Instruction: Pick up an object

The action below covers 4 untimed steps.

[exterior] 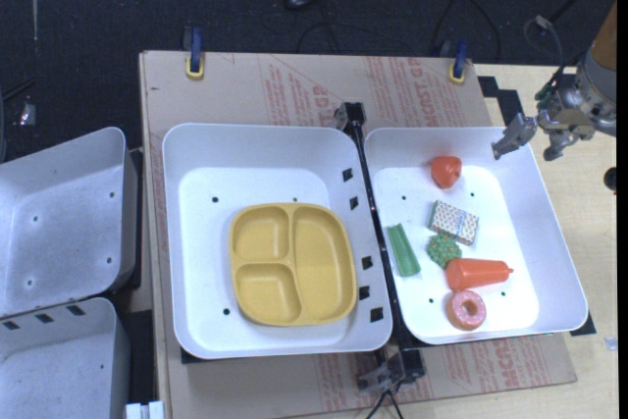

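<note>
The right bin [555, 255] holds several objects: a small red fruit [445, 171] at the back, a checkered packet [453, 222], a green broccoli piece [443, 250], a long green pod [402, 249] near the left wall, an orange carrot [478, 272] and a pink-frosted donut [466, 309] at the front. My gripper [533, 141] hangs above the bin's back right corner, to the right of the red fruit and apart from it. Its fingers are spread, with nothing between them.
The left bin [186, 211] contains a yellow divided plate [294, 263]. A black divider [365, 201] runs between the two bins. Clamps [195, 64] hold the cardboard base at the back. Spare white bins [59, 211] lie off to the left.
</note>
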Tool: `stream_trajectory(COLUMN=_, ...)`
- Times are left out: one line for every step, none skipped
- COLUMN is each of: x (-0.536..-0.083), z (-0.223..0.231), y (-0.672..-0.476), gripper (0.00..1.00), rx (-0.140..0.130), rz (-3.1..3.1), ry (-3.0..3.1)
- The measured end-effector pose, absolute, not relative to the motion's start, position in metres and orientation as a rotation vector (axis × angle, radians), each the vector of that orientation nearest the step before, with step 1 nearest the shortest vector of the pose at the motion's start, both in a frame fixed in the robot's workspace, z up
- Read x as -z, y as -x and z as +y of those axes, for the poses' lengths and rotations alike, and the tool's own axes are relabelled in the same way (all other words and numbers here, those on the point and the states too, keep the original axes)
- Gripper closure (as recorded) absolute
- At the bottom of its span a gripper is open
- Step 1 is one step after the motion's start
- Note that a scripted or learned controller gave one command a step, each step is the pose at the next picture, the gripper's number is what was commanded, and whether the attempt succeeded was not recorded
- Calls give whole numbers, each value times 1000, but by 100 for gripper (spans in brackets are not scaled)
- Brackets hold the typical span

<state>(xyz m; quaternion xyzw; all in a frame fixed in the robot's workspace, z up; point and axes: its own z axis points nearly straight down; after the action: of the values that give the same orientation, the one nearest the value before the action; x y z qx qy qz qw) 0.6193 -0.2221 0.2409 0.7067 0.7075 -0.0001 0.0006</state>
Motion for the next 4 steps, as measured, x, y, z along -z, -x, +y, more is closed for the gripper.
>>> stream_trajectory(x=-190, z=-215, y=-627, gripper=0, rx=3, rz=2227, ry=-2220)
stream_trajectory(x=-129, z=-217, y=-619, gripper=0, rx=5, rz=2224, ry=-2226)
stream_trajectory(x=-90, z=-216, y=-618, gripper=0, rx=3, rz=2223, ry=-2223)
stream_trajectory(x=-103, z=-216, y=-620, gripper=100, rx=-1, rz=2220, ry=-2218)
